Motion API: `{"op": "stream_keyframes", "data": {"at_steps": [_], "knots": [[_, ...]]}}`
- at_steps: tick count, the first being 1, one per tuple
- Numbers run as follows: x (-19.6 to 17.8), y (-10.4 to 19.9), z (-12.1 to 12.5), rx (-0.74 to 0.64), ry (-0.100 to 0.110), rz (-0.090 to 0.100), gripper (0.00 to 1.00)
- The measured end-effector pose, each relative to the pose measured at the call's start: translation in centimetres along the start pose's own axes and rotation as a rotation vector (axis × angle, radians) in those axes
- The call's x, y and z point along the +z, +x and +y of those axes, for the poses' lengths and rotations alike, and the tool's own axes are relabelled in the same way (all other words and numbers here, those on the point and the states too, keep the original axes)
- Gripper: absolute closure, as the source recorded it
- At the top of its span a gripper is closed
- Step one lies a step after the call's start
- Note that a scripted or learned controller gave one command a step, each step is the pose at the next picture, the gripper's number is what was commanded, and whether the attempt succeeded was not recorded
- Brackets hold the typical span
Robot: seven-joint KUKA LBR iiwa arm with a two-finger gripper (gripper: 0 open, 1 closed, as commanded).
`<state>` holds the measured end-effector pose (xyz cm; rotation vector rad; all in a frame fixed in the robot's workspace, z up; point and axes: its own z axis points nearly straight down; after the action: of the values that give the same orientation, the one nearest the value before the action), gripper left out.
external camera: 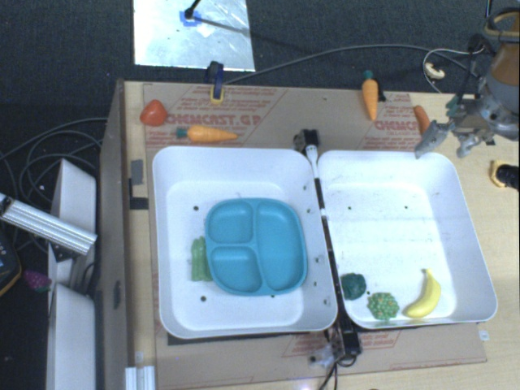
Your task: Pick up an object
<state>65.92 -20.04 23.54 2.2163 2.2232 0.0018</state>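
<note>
A: Where does the gripper point(449, 139) sit relative to anything worth picking?

B: It hangs over the far right corner of the right bin point(390, 187), fingers spread apart with nothing between them. The toys lie toward its six o'clock, at the bin's near edge, well apart from it.

A: Which one looks best?

B: I'd judge the banana point(425, 295): yellow, curved, its long axis running roughly one to seven o'clock. Just beside it at nine o'clock sits a knobbly green broccoli point(383, 305), then a dark teal lump point(353, 285).
</note>
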Motion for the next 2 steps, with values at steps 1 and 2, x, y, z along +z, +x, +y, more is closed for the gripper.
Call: {"op": "stream_keyframes", "data": {"at_steps": [1, 2], "knots": [[-1.1, 0.0, 0.1, -0.005, -0.004, -0.002, 1.00], [2.5, 7.9, -0.6, -0.003, 0.001, 0.002, 1.00]]}}
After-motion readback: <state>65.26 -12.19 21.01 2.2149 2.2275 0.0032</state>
